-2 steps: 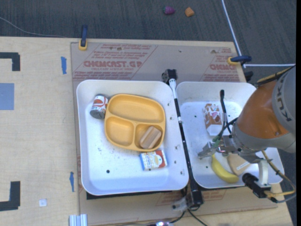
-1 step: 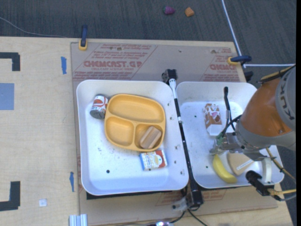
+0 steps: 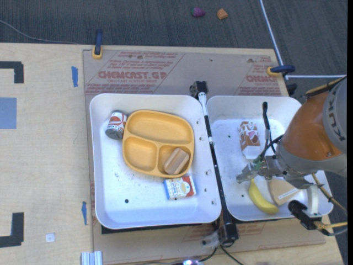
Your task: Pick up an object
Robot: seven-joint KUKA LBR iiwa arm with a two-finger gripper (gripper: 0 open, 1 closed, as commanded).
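I see two bins: the left bin (image 3: pixel 105 164) has one yellow tray (image 3: pixel 149 128) holding a bread piece (image 3: pixel 176 160), one can (image 3: pixel 115 125), one carton (image 3: pixel 180 188). My gripper (image 3: pixel 251 171) hangs low in the right bin (image 3: pixel 229 148), I judge to reach its banana (image 3: pixel 260 197), one packet (image 3: pixel 249 135) nearby; its grip I cannot tell.

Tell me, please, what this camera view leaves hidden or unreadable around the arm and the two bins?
- Gripper: too small and dark to judge its state.
- Tan slice beside the banana: partly under the arm.
- Can: label too small; yellow tray overlaps it.
- Carton: print unreadable.
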